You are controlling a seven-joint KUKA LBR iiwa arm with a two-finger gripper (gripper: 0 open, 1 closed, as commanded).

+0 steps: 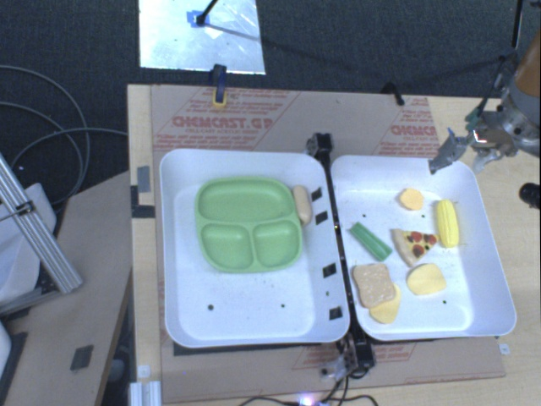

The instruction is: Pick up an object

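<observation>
We see the jaws (463,152) up at the far right corner of the right shallow white bin (486,218), spread wide, nothing between them. Nearest item is the small round yellow-orange piece (412,199), left of and below the jaws, clearly apart. Yellow toy corn cob (446,222) sits just beside it. Same bin: pizza slice toy (415,244), green stick (370,240), tan toast slice (374,282), pale yellow lump (426,279). Left white bin (182,303) carries a green divided plastic tray (249,225) with a beige bread roll (302,204) touching its right edge.
</observation>
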